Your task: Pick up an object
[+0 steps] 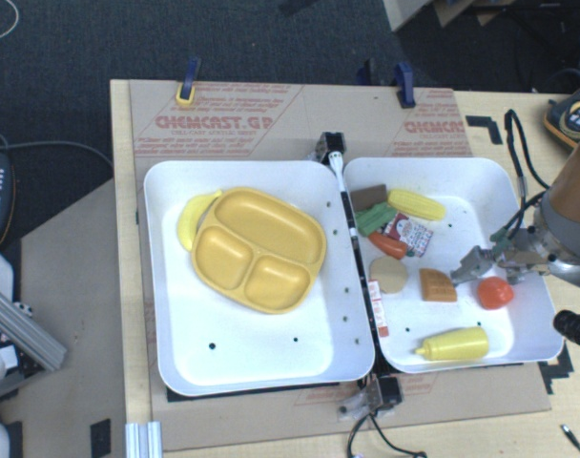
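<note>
The tomato point(494, 293) you might pick lies in the right bin point(481, 175), near its right wall, just beside the pincer point(471, 267), whose tip hovers between it and the brown toast piece point(438, 285); you cannot tell whether the pincer is open or closed. Around it you see a corn cob point(416, 204), a yellow mustard bottle point(452, 344) and a round cracker point(387, 277), while the left bin point(176, 332) carries a yellow divided tray point(257, 248).
</note>
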{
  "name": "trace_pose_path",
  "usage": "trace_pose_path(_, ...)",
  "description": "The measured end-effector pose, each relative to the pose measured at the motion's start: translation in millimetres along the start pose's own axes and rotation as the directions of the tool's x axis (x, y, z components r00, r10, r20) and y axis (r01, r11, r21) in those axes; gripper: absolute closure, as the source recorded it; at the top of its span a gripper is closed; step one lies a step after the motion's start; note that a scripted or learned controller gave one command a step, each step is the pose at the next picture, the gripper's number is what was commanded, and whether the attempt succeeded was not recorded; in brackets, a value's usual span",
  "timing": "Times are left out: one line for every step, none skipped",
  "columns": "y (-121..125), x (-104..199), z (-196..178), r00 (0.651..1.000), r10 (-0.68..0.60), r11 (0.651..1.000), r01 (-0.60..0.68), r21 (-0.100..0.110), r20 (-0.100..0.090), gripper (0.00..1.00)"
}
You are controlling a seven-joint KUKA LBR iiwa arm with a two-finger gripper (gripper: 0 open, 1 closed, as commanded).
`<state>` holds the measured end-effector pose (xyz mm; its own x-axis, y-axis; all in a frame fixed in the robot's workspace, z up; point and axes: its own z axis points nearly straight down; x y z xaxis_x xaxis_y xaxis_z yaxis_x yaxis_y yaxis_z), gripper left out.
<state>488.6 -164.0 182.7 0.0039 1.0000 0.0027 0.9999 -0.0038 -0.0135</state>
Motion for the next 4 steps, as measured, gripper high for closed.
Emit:
trace_pose_path(3, 0, -6, 1.0, -0.004, 1.0, 0.004, -0.014, 0.003, 0.0)
trace_pose_path(-6, 0, 42, 1.0, -0.003, 1.0, 0.003, -0.007, 0.0, 0.0)
trace_pose_path(-6, 1, 95, 1.0, -0.004, 1.0, 0.004, -0.007, 0.0, 0.0)
trace_pose_path(-5, 0, 82, 1.0, -0.002, 1.0, 0.002, -0.014, 0.003, 1.0)
